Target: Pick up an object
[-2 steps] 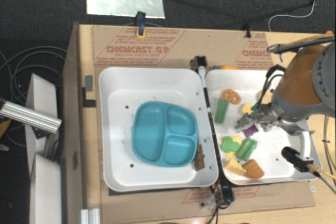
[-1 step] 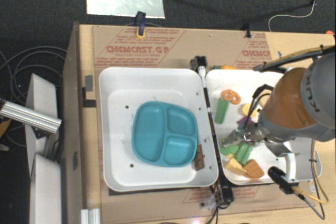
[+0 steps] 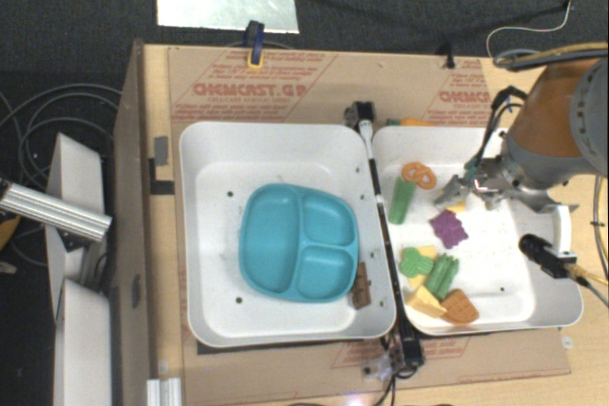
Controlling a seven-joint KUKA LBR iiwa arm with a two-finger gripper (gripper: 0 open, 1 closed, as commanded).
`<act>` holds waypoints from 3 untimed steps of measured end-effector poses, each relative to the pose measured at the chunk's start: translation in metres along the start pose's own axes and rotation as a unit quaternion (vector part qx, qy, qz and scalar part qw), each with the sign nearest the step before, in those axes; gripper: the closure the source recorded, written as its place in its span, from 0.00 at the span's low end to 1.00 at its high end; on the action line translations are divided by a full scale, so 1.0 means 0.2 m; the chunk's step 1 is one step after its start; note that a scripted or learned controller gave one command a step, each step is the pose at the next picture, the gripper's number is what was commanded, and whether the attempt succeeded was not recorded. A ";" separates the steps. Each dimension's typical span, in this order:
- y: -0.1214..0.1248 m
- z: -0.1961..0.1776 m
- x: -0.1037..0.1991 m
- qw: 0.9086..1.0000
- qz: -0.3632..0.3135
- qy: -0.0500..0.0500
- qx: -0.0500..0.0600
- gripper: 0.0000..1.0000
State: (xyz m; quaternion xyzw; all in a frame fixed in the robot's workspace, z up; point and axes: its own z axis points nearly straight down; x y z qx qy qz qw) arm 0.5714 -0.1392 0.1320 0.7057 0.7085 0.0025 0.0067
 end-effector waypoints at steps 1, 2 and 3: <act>-0.10 0.24 0.14 1.000 -0.001 0.002 0.004 0.00; -0.10 0.18 0.14 1.000 0.000 0.003 0.005 1.00; 0.09 -0.29 0.43 1.000 -0.004 0.004 0.000 1.00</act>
